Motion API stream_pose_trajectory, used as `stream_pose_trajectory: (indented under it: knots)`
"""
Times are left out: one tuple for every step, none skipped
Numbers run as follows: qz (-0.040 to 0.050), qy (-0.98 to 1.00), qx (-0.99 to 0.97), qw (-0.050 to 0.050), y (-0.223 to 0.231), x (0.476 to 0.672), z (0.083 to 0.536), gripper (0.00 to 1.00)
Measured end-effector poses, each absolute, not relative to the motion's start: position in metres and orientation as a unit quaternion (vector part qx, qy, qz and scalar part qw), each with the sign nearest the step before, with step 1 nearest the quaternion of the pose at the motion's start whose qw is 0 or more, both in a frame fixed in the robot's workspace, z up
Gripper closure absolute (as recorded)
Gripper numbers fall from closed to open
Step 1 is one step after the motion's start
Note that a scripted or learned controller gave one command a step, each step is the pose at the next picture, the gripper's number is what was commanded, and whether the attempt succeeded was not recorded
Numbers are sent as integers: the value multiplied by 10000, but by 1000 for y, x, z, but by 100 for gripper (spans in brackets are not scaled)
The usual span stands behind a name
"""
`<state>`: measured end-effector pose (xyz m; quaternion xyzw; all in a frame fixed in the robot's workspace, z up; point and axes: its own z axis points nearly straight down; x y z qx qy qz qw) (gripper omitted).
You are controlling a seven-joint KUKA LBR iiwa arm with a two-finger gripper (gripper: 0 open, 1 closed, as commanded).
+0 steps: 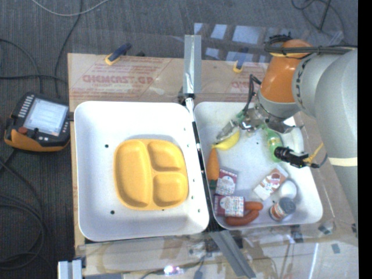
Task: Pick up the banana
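Banana (229, 140): yellow, lying in the right bin near its far-left part, close to the dividing edge between the two bins, with the gripper directly over its far end.
Gripper (249, 122): low in the far part of the right bin, at or just above the banana's far end; how far the claw is spread, and whether it has hold of anything, cannot be told from this angle.
Arm (325, 97): grey with an orange band (283, 77) above the wrist, reaching in over the right bin's far-right corner.
Right bin (315, 211): shallow and white, on the right half of the bench.
Carrot (213, 164): orange, lying along the right bin's left wall, just nearside of the banana.
Green item (272, 142): just beside the gripper toward the right wall; too partly hidden to name.
Small packets (226, 183): red and white, near the left wall toward the near edge, one more (269, 185) toward the right.
Sausages (244, 214): reddish, against the near wall.
Can (279, 209): small, in the near-right corner.
Left bin (93, 132): white, touching the right bin along their shared edge.
Yellow tray (152, 172): three compartments, in the middle of the left bin.
Pendant (39, 122): a handheld controller with a screen, on the floor off the bench's left edge.
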<state>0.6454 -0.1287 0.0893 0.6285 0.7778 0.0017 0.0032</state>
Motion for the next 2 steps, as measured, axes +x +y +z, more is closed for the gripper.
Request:
stream_pose_trajectory:
  knots:
    - [27,7777,6286,59,-129,647,100,100]
    - [-11,6992,7149,0,-31,665,183,100]
